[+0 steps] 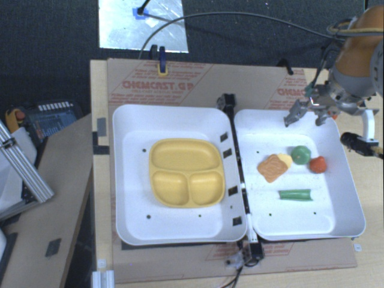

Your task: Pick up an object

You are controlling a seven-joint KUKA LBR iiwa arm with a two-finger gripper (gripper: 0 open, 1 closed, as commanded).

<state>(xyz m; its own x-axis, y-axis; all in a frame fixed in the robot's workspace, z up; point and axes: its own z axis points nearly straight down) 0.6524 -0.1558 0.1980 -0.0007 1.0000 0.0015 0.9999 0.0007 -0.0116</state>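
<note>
Nearest to us in the right bin (345, 218) lies a green bean pod (295, 194), and just behind it we see an orange waffle piece (272, 168), a small yellow piece (284, 159), a green ball (300, 155) and a red tomato (318, 164), all resting on the bin floor. Further back, above the far edge of the right bin, our tool (309, 114) hangs with its two fingers spread apart and nothing between them. We judge the pick has not begun: choosing, descending, closing and lifting remain.
</note>
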